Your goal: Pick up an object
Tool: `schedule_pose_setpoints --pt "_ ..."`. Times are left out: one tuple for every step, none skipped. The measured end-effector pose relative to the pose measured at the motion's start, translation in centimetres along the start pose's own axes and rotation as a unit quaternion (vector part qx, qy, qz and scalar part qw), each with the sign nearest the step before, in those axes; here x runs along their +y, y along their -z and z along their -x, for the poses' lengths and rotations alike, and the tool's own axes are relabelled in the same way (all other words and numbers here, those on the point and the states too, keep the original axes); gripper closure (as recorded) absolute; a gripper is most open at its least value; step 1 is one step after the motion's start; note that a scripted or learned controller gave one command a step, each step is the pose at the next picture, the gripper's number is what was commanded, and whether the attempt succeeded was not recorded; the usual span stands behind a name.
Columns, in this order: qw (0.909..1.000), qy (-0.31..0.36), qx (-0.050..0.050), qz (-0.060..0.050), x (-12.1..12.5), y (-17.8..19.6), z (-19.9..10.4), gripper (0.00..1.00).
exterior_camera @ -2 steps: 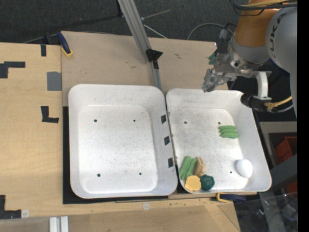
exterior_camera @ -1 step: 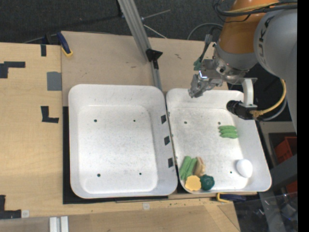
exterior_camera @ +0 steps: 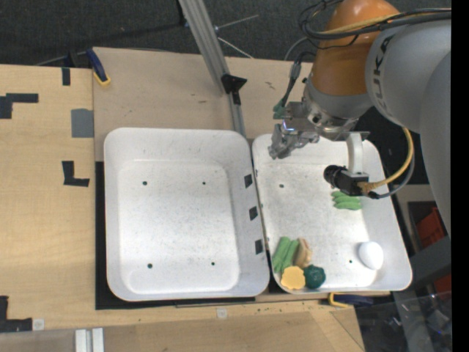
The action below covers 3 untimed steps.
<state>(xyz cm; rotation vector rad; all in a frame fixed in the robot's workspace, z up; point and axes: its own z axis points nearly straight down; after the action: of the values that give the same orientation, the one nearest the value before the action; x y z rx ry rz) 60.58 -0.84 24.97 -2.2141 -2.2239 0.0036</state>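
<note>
From my seat, the far left is the pale wooden bench (exterior_camera: 44, 218), smooth and matte, with a few black tape marks stuck on it. Next comes the left bin (exterior_camera: 117, 196), a shallow white tray with rounded corners and a finely speckled floor. A ribbed aluminium post (exterior_camera: 204, 35) slants down from the top edge to a black bracket at the seam between the bins. The right bin (exterior_camera: 308, 196) has the same white, speckled plastic, and everything I could pick is in it. At its near left corner lies a tight cluster: a long ridged green piece (exterior_camera: 284, 251) touching a small tan lump (exterior_camera: 303, 253), with a round yellow disc (exterior_camera: 293, 278) and a dark green knob (exterior_camera: 314, 276) just below them. A light green leafy-looking piece (exterior_camera: 346, 200) lies near the right wall, and a smooth white ball (exterior_camera: 370, 255) sits in the near right corner. The gripper (exterior_camera: 282, 147), bare grey metal, hangs over the far left corner of the right bin, well apart from all the objects; it is too blurred for me to tell whether it is spread or closed, and I see nothing in it. Behind it the arm (exterior_camera: 410, 57) reaches in from the right, a glossy orange band above the wrist and a thick grey casing, with black and yellow cables looping around it.
</note>
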Motion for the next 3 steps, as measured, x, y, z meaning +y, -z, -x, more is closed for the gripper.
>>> schedule_pose_setpoints --pt "1.0000 0.001 0.000 -0.001 -2.9 -0.6 -5.6 1.00" --pt "1.0000 0.001 0.000 0.000 -5.8 -0.9 -10.2 1.00" --pt "1.0000 -0.002 -0.001 -0.001 -5.8 -2.9 -10.6 1.00"
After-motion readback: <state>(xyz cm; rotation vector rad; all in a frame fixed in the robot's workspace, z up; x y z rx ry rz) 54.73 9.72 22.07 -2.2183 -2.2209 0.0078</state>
